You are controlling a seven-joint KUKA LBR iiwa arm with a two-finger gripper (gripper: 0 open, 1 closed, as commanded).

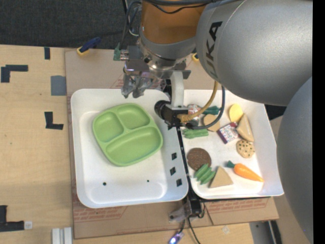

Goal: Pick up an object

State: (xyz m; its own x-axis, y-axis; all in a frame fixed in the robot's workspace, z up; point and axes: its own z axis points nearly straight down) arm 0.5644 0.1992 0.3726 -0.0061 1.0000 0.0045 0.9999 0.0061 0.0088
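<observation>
The grey arm reaches in from the right, its orange band high in the view above the wrist — the claw [133, 89] hangs below it, pointing down, its dark fingers close together, nothing visible between them.
</observation>
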